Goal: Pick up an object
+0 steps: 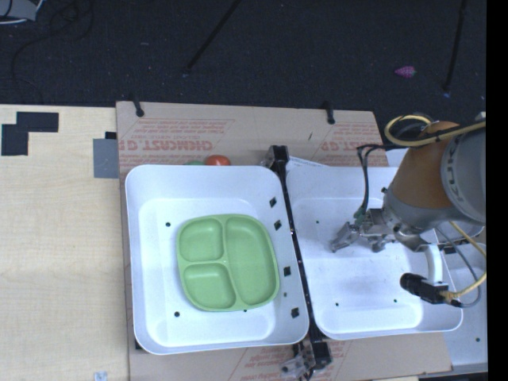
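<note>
A light green plate (228, 262), rounded-square and divided into three compartments, is seen lying flat in the middle of the left bin (151, 213). It is glossy and nothing is seen in it. The pincer (343, 243) is positioned low over the right bin (357, 308), well apart from the plate. Its state cannot be told, and nothing can be made out in its grasp. A small red object (217, 161) is partly seen behind the left bin's far rim.
</note>
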`<state>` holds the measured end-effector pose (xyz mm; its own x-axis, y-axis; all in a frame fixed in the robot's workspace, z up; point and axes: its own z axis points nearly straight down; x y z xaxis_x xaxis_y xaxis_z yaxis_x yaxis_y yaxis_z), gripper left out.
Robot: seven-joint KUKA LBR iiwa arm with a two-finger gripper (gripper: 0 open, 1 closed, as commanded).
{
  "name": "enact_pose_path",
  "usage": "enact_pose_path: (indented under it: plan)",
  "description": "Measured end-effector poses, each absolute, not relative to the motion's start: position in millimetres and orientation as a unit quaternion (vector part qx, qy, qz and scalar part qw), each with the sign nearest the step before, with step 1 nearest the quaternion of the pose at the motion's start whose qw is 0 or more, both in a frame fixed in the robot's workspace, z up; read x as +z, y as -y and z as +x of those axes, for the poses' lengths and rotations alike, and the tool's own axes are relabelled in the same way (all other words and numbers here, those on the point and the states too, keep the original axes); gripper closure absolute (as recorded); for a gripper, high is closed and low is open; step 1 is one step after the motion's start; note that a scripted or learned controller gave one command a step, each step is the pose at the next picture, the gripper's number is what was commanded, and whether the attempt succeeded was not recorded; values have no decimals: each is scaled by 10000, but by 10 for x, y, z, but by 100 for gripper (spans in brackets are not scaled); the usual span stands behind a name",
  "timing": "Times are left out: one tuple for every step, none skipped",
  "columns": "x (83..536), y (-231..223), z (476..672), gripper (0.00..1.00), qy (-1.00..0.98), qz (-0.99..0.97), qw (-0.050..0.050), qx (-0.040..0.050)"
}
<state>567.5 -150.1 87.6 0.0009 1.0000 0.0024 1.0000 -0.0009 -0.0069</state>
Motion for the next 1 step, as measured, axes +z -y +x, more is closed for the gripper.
enact_pose_path:
  plan:
    - [1007,1515,5678,100,7053,-7089,25,13]
